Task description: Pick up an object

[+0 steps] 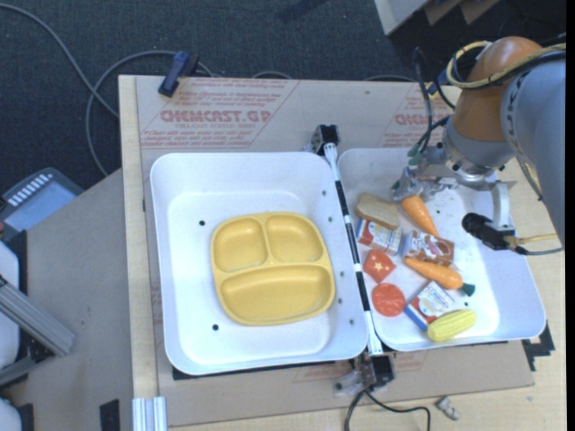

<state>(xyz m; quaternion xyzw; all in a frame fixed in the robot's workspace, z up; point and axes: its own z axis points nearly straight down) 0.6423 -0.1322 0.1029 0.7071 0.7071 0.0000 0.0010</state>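
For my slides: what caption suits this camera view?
Gripper over right bin of toy food, near a carrot; yellow tray in left bin.

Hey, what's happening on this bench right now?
A grey robot arm reaches in from the right, its end effector low over the right bin, near a carrot at the top of a pile of toy food. Whether it holds anything can't be told. The left bin holds a yellow divided tray, untouched.

Yellow divided plate in left bin; toy foods, two carrots, in right bin
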